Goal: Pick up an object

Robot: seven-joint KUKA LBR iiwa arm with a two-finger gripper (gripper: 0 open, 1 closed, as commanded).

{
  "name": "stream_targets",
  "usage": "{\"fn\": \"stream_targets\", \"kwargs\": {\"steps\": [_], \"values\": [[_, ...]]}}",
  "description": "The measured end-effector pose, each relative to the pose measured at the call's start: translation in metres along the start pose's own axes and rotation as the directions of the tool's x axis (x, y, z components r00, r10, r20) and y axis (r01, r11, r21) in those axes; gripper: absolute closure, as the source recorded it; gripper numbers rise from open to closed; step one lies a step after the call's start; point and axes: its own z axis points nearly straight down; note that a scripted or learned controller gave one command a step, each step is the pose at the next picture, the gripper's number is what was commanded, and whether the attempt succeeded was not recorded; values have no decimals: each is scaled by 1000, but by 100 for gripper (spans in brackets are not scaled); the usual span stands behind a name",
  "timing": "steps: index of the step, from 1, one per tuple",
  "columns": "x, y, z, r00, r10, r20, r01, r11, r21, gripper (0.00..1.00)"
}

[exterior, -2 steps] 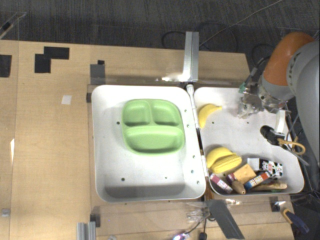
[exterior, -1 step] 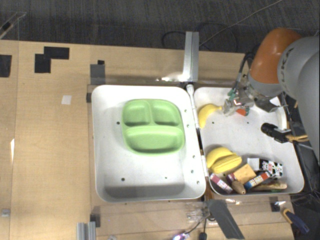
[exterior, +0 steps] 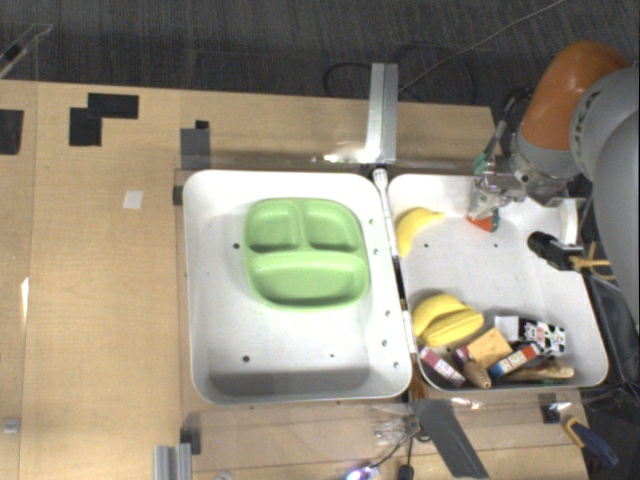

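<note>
Wooden bench (exterior: 100, 298) bears two bins, seemingly white plastic

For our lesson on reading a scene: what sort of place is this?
Probably a robotics lab test bench. A grey arm with an orange band reaches over two white bins set on a wooden bench, one holding a green divided tray, the other toy bananas.

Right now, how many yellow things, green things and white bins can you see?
Yellow things: 2, a yellow piece by the divider and a banana bunch lower in the right bin
Green things: 1, the green plate in the left bin
White bins: 2, left bin and right bin
Total: 5
</note>
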Motion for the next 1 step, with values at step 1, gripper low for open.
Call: {"fn": "stream_targets", "kwargs": {"steps": [1], "values": [[-7, -50, 14, 900, -436, -1, 436, 900, 1, 100]]}}
